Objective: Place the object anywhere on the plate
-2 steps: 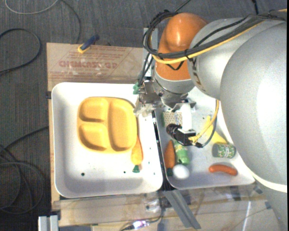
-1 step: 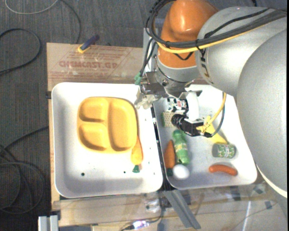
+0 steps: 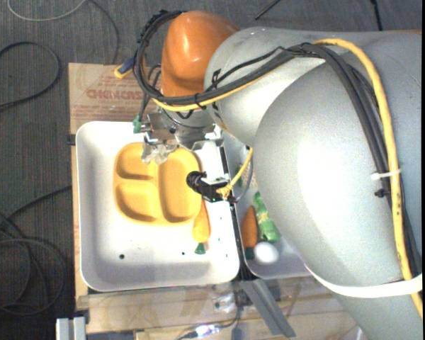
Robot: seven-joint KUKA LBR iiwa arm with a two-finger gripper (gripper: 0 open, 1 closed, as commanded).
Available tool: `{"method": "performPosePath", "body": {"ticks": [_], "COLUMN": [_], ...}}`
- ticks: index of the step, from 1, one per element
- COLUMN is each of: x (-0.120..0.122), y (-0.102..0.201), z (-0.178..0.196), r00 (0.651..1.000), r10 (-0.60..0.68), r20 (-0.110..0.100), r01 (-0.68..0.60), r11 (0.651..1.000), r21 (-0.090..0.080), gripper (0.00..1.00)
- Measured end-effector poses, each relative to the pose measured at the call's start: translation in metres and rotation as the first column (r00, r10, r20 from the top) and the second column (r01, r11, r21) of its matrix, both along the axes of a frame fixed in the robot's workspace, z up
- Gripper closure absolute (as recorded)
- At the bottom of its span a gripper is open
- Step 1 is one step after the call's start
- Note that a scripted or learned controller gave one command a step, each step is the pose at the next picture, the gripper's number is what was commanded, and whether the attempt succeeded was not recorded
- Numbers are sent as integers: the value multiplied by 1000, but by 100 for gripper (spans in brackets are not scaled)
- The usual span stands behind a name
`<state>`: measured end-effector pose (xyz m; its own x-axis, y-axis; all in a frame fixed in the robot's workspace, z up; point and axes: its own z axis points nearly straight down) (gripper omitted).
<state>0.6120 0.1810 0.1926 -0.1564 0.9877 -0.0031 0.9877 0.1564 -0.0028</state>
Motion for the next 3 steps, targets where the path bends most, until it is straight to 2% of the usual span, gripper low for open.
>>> {"method": "performPosePath", "body": {"ticks": [1, 2, 3], "x": [-47, -47, -47], "y": [39, 39, 39], "z": [23, 23, 31], "r00": [988, 988, 988], "r10": [153, 153, 153], "r20": [0, 0, -3], "r01": [-153, -153, -153], "r11": [988, 988, 988], "r21": [0, 0, -1], "gripper": [100, 0, 100]}}
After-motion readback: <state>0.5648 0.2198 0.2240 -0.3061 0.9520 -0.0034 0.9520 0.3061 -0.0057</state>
